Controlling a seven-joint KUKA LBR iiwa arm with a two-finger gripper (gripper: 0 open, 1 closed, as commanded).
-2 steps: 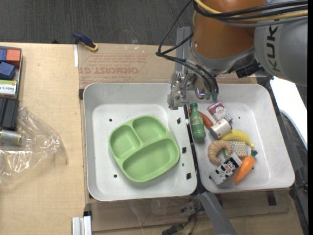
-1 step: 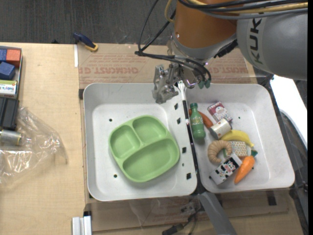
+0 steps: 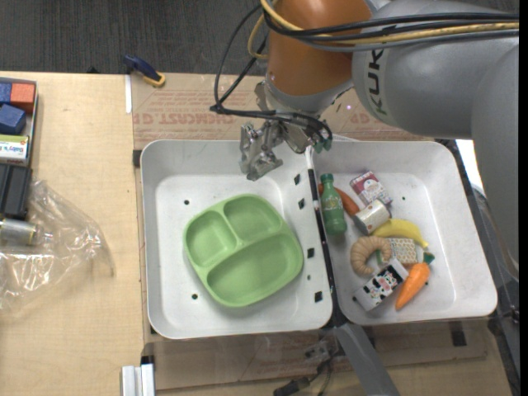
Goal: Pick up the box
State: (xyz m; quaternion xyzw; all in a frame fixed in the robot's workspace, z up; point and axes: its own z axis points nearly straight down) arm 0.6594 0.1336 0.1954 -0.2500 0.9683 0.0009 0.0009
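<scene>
Metal two-finger gripper (image 3: 261, 157) over back edge of left white plastic bin (image 3: 165, 304), above glossy green three-compartment plate (image 3: 242, 250); open or closed: cannot tell. Small red-and-white cardboard box (image 3: 370, 187) in right bin (image 3: 470, 246), back of toy-food cluster, beside green plastic bottle (image 3: 332, 205). Open floor around plate; right bin's right side bare.

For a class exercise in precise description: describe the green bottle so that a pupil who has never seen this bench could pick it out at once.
Find the right-hand white bin, the one that holds the pile of toy food. Along its left wall, beside the divider between the two bins, lies the green bottle, neck toward the far rim. It is the one green thing in that bin, set left of the carrot, banana and small boxes.
</scene>
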